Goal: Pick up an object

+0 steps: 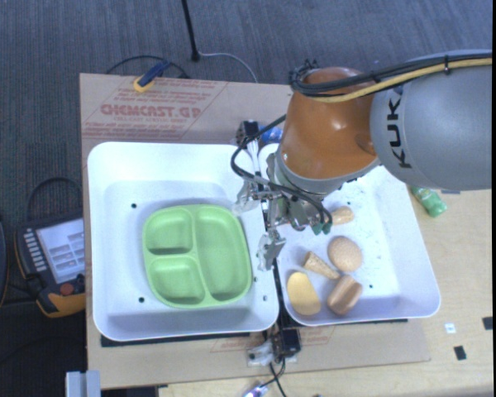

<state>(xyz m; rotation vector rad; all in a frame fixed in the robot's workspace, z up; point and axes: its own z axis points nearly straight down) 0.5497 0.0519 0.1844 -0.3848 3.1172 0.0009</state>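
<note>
Tan bread pieces (331,275) in the right bin (413,292), just beside the tool (271,236), grip state unclear.

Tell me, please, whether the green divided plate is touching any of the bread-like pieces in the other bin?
Apart. The camera view shows the green divided plate in the left bin, while the bread-like pieces lie in the right bin, with the bin walls between them.

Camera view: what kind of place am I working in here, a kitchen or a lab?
Most likely a robotics lab, not a kitchen: two white bins sit on a board laid over grey carpet, loose cables trail around, and a handheld control pendant lies beside the left bin.
</note>
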